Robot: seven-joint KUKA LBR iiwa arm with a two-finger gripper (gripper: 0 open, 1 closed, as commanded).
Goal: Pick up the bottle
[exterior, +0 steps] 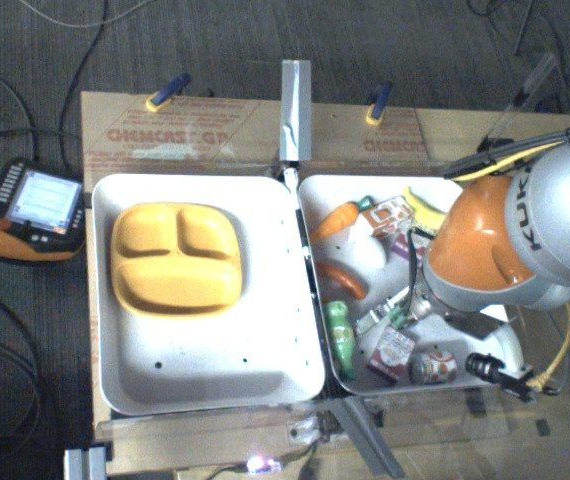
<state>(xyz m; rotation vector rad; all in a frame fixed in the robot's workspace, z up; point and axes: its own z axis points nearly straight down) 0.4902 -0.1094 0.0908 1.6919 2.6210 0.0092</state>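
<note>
One green bottle [339, 336] lies in the right bin [510, 353], not picked up yet. I cannot tell the claw's [397, 313] state. Next, it should reach left.

Light fell evenly from above, bright on the two shallow white plastic bins [205, 383], with soft shadows. The dark carpeted floor [25, 88] stayed dim; detail was grainy and slightly soft.
</note>
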